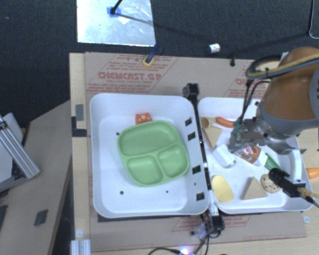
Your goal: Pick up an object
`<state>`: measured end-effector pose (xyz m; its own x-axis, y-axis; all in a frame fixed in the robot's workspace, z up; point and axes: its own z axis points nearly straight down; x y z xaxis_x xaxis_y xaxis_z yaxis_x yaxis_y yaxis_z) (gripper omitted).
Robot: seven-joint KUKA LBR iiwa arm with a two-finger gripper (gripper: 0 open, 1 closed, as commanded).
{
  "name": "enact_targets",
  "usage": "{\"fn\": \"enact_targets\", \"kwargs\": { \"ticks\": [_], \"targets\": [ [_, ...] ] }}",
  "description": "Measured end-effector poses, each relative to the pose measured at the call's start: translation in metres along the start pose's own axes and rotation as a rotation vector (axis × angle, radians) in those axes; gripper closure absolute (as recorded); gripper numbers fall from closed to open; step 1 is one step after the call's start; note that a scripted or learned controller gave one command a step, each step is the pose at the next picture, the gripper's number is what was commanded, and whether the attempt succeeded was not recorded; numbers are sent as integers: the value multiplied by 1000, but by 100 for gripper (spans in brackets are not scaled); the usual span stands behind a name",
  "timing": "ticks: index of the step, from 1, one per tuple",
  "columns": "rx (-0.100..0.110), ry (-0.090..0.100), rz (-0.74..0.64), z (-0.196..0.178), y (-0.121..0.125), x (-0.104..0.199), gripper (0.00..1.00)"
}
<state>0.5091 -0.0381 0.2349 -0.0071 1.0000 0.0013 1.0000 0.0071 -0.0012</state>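
Objects crowd the right bin [303, 209]; the tool [238, 142], its state impossible to tell, hangs at centre-right over a white block [222, 155]; descend squarely there.

We see two white bins [103, 158] on a tan board [133, 73] printed with red lettering. The left bin holds a pale green divided plate [153, 152] and a small orange block with pale dots [143, 118]. In the right bin lie an orange sausage [224, 122], a yellow piece [221, 188] and a tan wedge [253, 188]. The arm [292, 97] is grey and orange.
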Motion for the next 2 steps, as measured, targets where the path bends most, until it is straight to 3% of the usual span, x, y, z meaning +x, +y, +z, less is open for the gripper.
{"fn": "enact_targets", "kwargs": {
  "ticks": [2],
  "targets": [
    [-3,-1,3,20,-5,11,100]
  ]
}}
